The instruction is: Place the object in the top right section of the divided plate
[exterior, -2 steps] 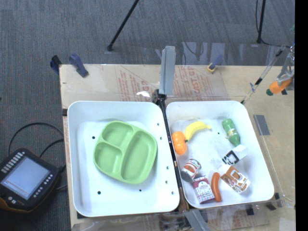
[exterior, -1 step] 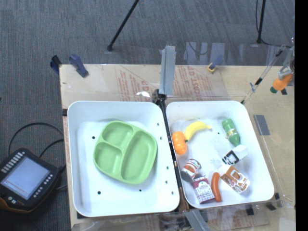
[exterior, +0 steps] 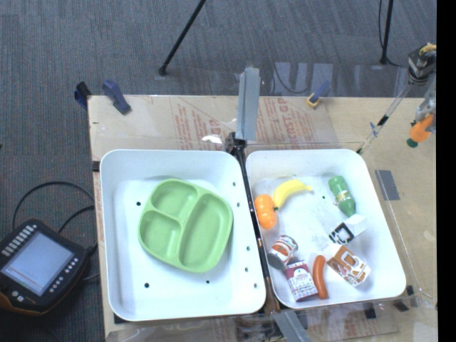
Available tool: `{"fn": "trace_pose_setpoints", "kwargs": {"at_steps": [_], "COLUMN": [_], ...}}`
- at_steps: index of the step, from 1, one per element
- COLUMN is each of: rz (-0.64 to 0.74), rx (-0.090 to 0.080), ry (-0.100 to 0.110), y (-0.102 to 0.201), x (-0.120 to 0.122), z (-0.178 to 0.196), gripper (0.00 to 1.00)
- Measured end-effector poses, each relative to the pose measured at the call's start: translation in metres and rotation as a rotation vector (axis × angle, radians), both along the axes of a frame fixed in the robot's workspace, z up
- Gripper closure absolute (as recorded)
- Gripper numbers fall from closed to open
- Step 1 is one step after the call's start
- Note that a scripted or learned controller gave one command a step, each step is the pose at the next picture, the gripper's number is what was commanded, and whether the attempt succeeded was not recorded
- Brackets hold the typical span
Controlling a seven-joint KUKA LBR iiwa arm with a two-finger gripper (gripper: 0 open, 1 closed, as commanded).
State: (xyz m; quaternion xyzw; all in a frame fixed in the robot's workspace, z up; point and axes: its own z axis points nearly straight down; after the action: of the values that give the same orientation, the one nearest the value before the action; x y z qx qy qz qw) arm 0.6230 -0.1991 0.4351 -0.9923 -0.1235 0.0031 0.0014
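Note:
A light green divided plate (exterior: 187, 224) lies in the left white bin (exterior: 117, 191). It has two small sections on its left side and one long section on its right. All three sections are bare. The loose objects lie in the right white bin (exterior: 385, 262): a yellow banana (exterior: 291, 189), an orange fruit (exterior: 265, 211), a green bottle (exterior: 342, 194), a small black and white box (exterior: 347, 230), a red and white can (exterior: 285, 248), a red packet (exterior: 301, 280), a red sausage (exterior: 320, 275) and an orange-brown carton (exterior: 348, 266).
A grey upright post (exterior: 249, 105) stands at the back between the two bins. Blue clamps (exterior: 114, 95) sit at the bench's back left corner. A teach pendant (exterior: 35, 262) lies on the floor to the left. An orange and grey fixture (exterior: 421, 128) shows at the right edge.

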Motion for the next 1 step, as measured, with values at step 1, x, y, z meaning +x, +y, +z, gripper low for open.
{"fn": "trace_pose_setpoints", "kwargs": {"at_steps": [1], "rz": [0.638], "rx": [0.004], "ry": [-0.001], "y": [-0.0116], "x": [0.0049], "z": [-0.0001], "gripper": [1.0]}}
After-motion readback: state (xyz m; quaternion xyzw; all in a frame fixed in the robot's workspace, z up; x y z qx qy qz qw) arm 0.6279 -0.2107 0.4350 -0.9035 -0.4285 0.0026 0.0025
